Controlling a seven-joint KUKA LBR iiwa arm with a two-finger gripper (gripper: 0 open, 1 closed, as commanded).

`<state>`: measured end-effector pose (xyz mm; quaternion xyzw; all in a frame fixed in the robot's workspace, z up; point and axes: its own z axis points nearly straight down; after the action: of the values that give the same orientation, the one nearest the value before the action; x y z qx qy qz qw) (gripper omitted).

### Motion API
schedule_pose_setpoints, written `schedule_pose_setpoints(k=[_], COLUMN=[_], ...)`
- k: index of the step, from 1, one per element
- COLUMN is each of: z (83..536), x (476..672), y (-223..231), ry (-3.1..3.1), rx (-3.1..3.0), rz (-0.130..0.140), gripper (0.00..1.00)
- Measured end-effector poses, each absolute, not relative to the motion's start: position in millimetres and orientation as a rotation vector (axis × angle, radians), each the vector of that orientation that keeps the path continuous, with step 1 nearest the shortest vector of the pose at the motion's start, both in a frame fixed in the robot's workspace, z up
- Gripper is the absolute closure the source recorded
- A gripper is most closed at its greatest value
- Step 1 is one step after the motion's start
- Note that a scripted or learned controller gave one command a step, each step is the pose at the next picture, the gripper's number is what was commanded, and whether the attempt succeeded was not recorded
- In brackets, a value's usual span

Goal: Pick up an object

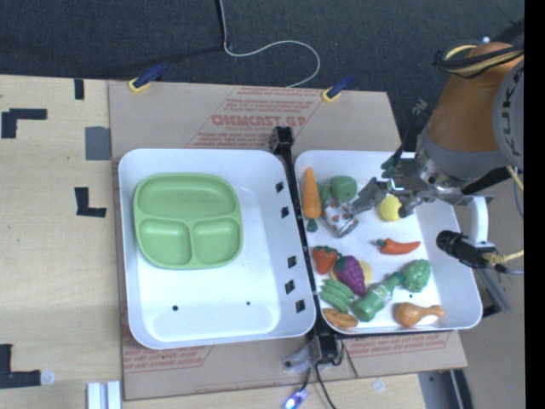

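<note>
toy vegetables in the right bin: light, hard, and quick to slip

toy food [358, 254] lies scattered in the right bin [460, 301], in the right half of the frame: a carrot [311, 192] along the bin's left wall, a red chili [398, 246] near the middle, a purple grape bunch [350, 272], a broccoli floret [415, 274], and a drumstick [415, 315] at the lower right. the tool [368, 196] hangs low over the upper middle of this bin, between a green piece [343, 187] and a yellow one [390, 209]; whether it is released or clenched i cannot tell, and nothing shows gripped in it. the pieces look like hollow plastic, so likely very light, stiff and smooth, apt to roll or skid out of a pinch. the carrot seems best taken across its narrow middle; the chili lies apart from its neighbours and offers clear room either side. the left bin [213, 313] holds a green divided plate [187, 220].
</note>
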<state>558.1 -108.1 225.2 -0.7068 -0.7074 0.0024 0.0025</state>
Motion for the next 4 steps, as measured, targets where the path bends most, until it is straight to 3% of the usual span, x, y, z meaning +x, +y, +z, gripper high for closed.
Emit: schedule_pose_setpoints(k=[1, 2, 3, 4], z=[96.2, 90.3, 97.0, 185.9], x=[612.3, 649.7, 648.6, 627.5], y=[-97.3, -95.1, -95.2, -9.9], ry=[-2.216, -2.210, -2.208, -2.229], rx=[-2.209, -2.211, -2.209, -2.211], rz=[0.015, 0.020, 0.020, -0.001], gripper=[0.00, 0.00, 1.00, 1.00])
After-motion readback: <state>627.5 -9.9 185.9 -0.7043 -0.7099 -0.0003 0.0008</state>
